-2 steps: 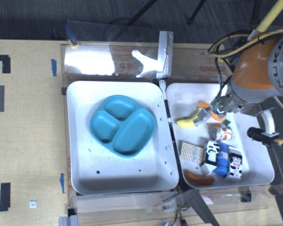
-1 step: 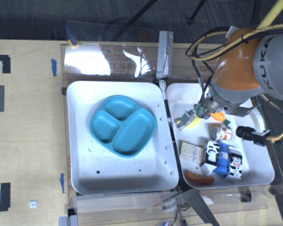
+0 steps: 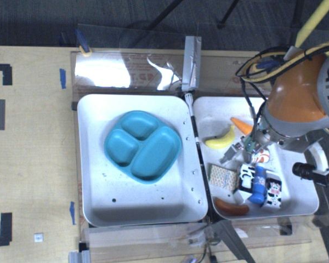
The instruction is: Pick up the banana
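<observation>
— One banana (image 3: 220, 140), yellow and curved, lying flat in the right bin (image 3: 307, 201), toward its far left corner. Just beside an orange carrot (image 3: 242, 126) on the right; touching or apart, hard to tell.

— And the gripper (image 3: 238, 151)?

— Hanging just to the right of the banana and a little nearer the front, low over the clutter. Spread or clenched: cannot tell from this angle. Nothing seen held.

— Handling?

— Probably light, likely a toy: smooth, stiff skin, a bit slippery. Not fragile, by the look of it. Liable to roll or skid toward the bin wall if nudged off-centre.

— Where to take hold?

— Across the thick middle, square to the curve, squeezing the two long flanks. Avoid the tapered tips; too easy to squirt out. Come straight down, keeping clear of the carrot and of the bin wall.

— Other hazards?

— Patterned packet (image 3: 222, 177), blue bottle (image 3: 257, 186) and black-and-white carton (image 3: 273, 190) crowded nearer the front, apart from the banana. Brown sausage-like piece (image 3: 230, 207) at the front edge. Blue divided tray (image 3: 143, 146) over in the left bin (image 3: 98, 190), well out of the way.

— Progress?

— Not yet lifted; early days, judging from the banana resting on the bin floor.
</observation>
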{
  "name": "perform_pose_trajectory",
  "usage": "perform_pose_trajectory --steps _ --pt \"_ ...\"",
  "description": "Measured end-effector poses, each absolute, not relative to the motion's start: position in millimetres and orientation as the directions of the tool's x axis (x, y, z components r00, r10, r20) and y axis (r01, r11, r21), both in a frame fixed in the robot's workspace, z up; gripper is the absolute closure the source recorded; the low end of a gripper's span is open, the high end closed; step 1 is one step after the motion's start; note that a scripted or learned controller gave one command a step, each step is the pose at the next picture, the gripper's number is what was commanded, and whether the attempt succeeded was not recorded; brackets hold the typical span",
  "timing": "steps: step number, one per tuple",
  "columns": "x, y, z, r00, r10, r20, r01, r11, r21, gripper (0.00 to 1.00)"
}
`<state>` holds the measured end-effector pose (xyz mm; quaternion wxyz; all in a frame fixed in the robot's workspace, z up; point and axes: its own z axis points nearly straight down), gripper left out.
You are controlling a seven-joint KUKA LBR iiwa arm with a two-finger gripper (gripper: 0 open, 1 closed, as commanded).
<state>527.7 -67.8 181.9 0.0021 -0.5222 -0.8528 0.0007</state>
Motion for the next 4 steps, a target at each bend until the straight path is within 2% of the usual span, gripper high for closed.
perform_pose_trajectory --steps 1,2,3,4 --pt "580.4 -100.2 87.3 -0.447 0.895 0.0 0.895 0.447 0.001 0.0" --pt "628.4 -105.3 86.0 -0.524 0.852 -0.004 0.852 0.524 0.005 0.0" --pt "645.7 -99.4 85.8 -0.863 0.505 -0.008 0.505 0.863 0.006 0.0" --pt "648.1 -101.0 95.9 -0.861 0.509 -0.014 0.509 0.861 0.01 1.0"
